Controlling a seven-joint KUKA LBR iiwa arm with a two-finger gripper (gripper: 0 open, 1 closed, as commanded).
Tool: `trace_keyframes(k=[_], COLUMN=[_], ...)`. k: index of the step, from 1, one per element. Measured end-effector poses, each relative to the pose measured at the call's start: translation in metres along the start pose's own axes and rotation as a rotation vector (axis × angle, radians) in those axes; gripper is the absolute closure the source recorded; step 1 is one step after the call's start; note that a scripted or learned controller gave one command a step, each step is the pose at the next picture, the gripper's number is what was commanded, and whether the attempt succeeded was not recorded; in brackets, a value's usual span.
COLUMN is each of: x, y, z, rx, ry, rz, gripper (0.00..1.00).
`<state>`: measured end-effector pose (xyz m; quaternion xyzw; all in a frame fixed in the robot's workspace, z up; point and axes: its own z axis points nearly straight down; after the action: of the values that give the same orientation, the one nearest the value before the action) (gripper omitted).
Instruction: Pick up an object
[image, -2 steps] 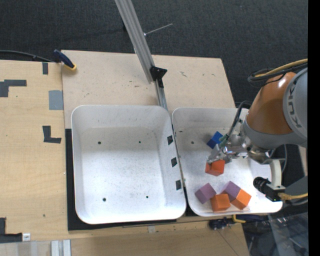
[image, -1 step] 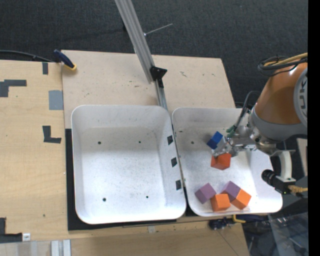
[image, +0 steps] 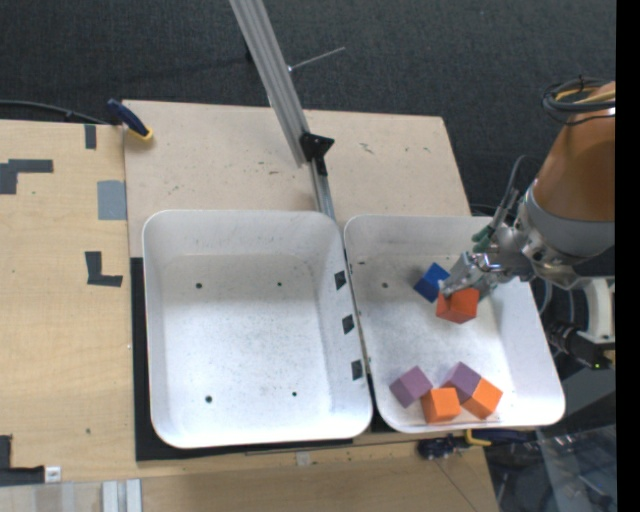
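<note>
In the right bin, the end effector is clenched on a red-orange cube, with a blue cube just beside it at ten o'clock. At six o'clock lie two purple cubes and two orange cubes.

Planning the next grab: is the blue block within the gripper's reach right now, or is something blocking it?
Probably yes. The gripper is right beside the blue block in the right bin. Nothing covers the block, though the red block at the gripper's tip sits close and may crowd the approach.
</note>
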<state>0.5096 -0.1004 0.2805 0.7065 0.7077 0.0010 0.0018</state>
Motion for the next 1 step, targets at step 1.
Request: trace_keyframes(k=[1], x=[0.0587], y=[-0.0018], z=[0.0178], rx=[0.007], ry=[0.002], rz=[-0.005], gripper=[1.0])
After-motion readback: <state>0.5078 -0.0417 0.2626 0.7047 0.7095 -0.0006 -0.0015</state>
